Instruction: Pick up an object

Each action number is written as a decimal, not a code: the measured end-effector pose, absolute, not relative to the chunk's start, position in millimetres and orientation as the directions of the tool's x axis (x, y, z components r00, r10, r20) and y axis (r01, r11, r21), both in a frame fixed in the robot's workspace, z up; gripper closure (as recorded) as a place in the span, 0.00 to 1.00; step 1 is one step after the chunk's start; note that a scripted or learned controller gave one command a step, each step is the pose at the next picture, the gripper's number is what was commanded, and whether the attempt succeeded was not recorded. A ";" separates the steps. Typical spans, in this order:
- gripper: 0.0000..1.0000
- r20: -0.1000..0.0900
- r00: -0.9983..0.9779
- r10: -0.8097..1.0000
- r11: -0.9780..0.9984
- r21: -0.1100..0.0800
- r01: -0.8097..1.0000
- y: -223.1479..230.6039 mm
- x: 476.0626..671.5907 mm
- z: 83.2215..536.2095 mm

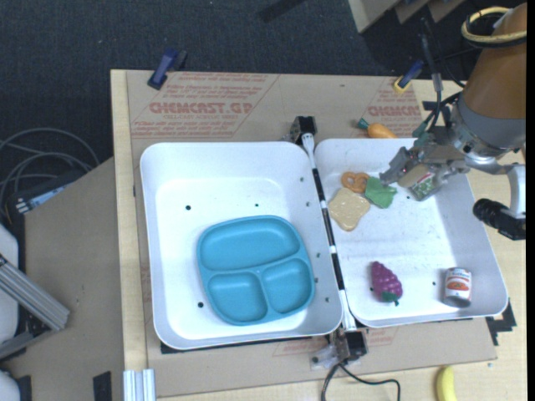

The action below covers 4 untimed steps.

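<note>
The right bin holds a green toy piece, an orange pretzel-like piece, a tan bread slice, a purple bunch of grapes and a small red-labelled can. My gripper hangs over the bin's upper part, just right of the green piece and close to it. Nothing visibly sits in its grasp.
The left bin holds a blue divided plate. An orange carrot lies on the bench behind the right bin. A yellow banana lies at the bench's front right. Blue clamps sit at the back edge.
</note>
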<state>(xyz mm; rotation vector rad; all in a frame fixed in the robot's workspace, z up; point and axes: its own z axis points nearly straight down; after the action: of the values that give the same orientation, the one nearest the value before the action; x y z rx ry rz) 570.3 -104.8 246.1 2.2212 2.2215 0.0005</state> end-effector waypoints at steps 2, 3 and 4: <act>0.00 0.001 0.001 1.000 -0.001 -0.003 1.000 -95.0 478.0 117.0; 0.00 0.002 0.001 1.000 -0.001 -0.003 1.000 -98.3 478.4 84.1; 0.00 -0.001 0.001 1.000 -0.001 0.001 1.000 -122.8 478.8 84.4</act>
<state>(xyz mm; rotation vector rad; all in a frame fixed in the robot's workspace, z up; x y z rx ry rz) 478.8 -122.8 84.4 2.2224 2.2192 -0.0002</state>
